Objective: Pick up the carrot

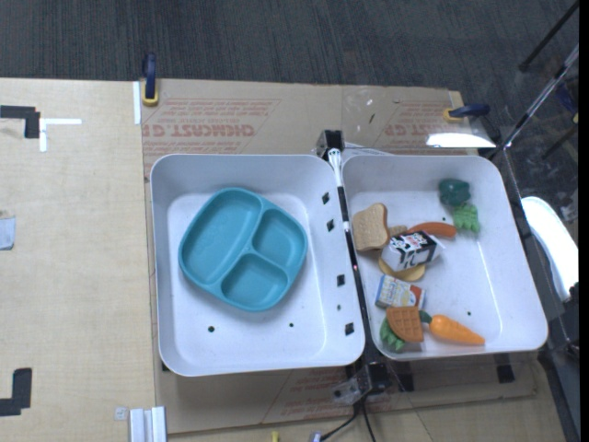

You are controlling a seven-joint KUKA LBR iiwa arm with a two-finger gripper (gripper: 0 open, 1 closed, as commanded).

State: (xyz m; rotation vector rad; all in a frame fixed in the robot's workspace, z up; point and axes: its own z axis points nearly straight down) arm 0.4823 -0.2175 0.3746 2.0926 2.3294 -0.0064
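Note:
The carrot [453, 331] is orange with a small green top at its left end. It lies on its side near the front edge of the right bin [512, 274], pointing right. Its green end touches a brown waffle piece [404, 323].
The right bin also holds a bread slice [370, 226], a cow-patterned carton [409, 250], a sausage [433, 230], two green vegetables [453, 191], and a small box [398, 294]. A teal divided plate [244, 249] lies in the left bin [276, 343]. Bare bin floor lies behind the carrot.

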